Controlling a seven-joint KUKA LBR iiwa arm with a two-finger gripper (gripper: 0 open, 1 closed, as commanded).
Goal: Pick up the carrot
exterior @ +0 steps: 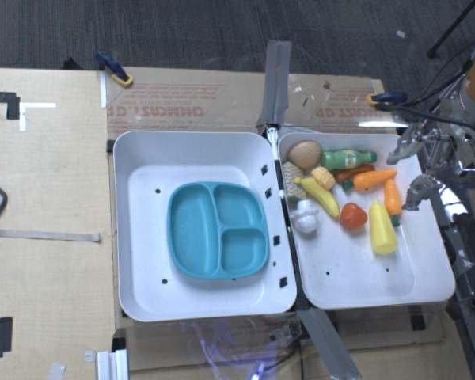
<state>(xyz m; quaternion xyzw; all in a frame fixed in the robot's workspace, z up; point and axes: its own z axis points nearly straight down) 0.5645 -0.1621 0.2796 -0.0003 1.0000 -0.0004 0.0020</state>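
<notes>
I start at the near edge of the bench (47,291), where the two white bins sit side by side. The left bin (134,291) holds a teal divided plate (219,230) lying flat near its middle, with three compartments, all of them bare.

The right bin (364,283) has its near half bare white floor. Its load is crowded toward the far edge. Nearest to me stands out a yellow bottle (382,228), lying roughly along the bin's depth, right of centre. Just left of it is a red tomato (353,215), and further left, by the bin's left wall, a small white-grey lump (305,221) that I cannot identify. A banana (321,197) slants from there toward the far left corner, with a piece of corn (324,177) touching its far end. Behind those, in the far left corner, rests a tan rounded item (305,154), and a green bottle (347,159) lies along the far wall.

The carrot (374,179) lies crosswise just nearer than the green bottle, toward the bin's right side, with a second small orange piece (392,197) just beside it.

The gripper (418,172) hangs over the right bin's far right corner, close to the carrot's tip but with nothing between its fingers; I see them spread apart.
</notes>
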